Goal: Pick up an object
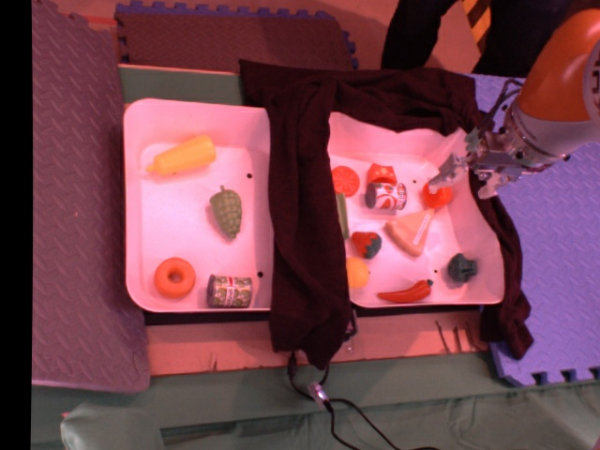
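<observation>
Touching end effector (457,169): orange object (435,195)

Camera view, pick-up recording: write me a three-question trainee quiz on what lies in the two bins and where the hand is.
1. True or false: the orange donut lies in the left bin.
2. Which item lies closest to the hand? A) the yellow pepper B) the small orange-red piece C) the green leafy item
3. Fill in: a dark ____ drapes over the divide between the bins.

Key: 1 true. 2 B, it lies in the right bin just below the hand. 3 cloth.
</observation>
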### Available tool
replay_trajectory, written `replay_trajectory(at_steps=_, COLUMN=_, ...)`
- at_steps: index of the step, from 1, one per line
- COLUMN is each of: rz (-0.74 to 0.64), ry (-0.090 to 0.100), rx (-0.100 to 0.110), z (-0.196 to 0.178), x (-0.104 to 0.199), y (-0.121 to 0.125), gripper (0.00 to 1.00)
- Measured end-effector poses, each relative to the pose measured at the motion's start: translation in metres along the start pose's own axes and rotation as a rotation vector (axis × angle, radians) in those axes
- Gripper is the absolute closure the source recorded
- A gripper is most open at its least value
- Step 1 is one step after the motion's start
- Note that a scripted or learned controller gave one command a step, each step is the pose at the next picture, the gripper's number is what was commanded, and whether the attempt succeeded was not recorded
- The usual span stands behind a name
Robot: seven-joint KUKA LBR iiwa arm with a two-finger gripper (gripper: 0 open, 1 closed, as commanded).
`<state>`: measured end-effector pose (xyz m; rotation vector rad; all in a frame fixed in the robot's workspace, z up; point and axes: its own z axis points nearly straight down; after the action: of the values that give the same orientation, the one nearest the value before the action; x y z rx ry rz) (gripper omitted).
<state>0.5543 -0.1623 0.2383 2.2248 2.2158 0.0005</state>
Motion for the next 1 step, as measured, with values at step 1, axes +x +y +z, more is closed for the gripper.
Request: replay_trajectory(at_steps=1, rz=0.0, ry=0.0, rx=0.0, z=0.0, x=0.0, y=0.0, gripper=0.0)
